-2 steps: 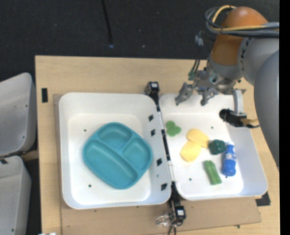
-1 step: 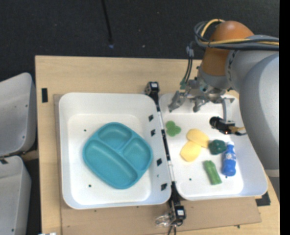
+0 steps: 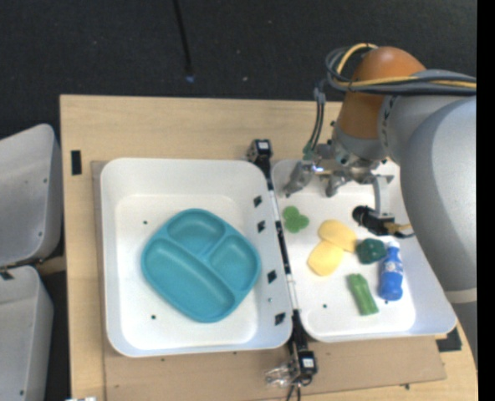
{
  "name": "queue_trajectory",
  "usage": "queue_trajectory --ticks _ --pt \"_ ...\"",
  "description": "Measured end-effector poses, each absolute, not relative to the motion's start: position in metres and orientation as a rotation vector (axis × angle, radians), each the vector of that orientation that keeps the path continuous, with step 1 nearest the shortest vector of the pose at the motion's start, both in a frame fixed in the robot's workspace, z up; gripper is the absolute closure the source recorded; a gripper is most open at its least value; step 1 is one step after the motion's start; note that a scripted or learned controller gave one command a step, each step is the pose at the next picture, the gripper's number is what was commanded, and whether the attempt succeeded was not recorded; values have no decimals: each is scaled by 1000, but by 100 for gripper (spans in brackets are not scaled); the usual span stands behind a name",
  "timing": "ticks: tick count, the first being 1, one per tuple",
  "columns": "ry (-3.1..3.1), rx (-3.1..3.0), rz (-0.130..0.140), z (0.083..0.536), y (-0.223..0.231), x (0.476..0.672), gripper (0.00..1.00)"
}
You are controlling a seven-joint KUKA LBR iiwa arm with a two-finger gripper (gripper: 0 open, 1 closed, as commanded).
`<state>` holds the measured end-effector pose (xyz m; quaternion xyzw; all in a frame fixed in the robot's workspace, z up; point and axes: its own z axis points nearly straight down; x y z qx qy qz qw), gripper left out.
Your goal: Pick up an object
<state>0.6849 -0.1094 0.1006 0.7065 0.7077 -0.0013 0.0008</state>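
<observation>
Hovering at the upper right of the frame, the gripper point(image 3: 313, 176) hangs over the far end of the right bin point(image 3: 415, 316) with nothing between its 2 fingers, which look spread apart. No pick is made yet; the whole grasp remains. The candidate objects lie lower in that bin: a small green piece point(image 3: 294, 219) nearest the gripper, 2 yellow pieces point(image 3: 332, 246), a dark green one point(image 3: 369, 251), a blue bottle point(image 3: 390, 275) and a green block point(image 3: 362, 294). A teal divided tray point(image 3: 199, 262) sits in the left bin point(image 3: 114, 307).
</observation>
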Motion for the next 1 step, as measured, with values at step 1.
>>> queue_trajectory --ticks 1 --pt "2220 2214 -1 114 -110 686 100"
